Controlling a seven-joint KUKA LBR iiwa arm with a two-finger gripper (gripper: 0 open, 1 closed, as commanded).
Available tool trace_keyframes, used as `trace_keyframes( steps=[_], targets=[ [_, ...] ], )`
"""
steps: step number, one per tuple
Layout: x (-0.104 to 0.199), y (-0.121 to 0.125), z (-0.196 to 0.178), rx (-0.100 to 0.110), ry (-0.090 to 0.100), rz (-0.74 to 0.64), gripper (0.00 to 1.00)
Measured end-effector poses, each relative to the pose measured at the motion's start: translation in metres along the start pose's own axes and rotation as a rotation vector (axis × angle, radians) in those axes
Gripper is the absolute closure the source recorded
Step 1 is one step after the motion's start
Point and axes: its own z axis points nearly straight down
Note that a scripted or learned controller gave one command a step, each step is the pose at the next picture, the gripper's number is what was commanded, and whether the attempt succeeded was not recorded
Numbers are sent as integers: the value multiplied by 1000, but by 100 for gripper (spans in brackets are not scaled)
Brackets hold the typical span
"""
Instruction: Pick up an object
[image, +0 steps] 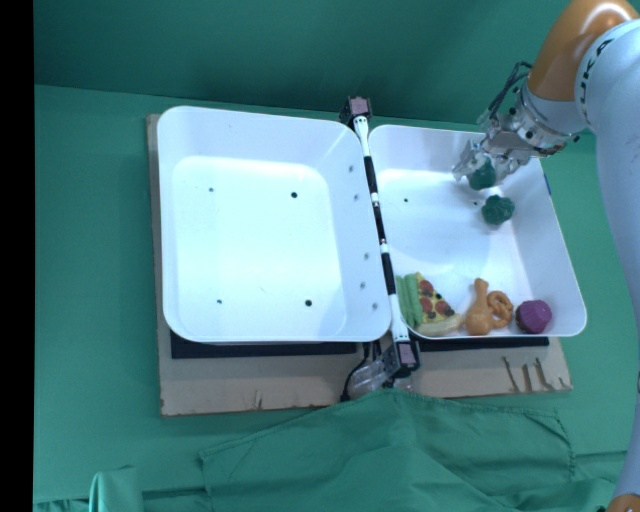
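The fingers (483, 166) are clamped on a dark green broccoli piece (484, 177) above the right bin (563, 270)'s far corner. A second green piece (498, 209) lies just below; pizza slice (430, 303), pretzel (488, 309) and purple lump (533, 316) (all along the near wall) sit well apart.

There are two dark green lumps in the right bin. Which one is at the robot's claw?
The upper green lump, near the bin's far right corner, sits right at the gripper. The other green lump lies apart, just below it on the bin floor.
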Motion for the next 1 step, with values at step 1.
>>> trace_keyframes(
  steps=[1],
  targets=[
    [0, 0, 1, 2, 0, 0, 0]
  ],
)
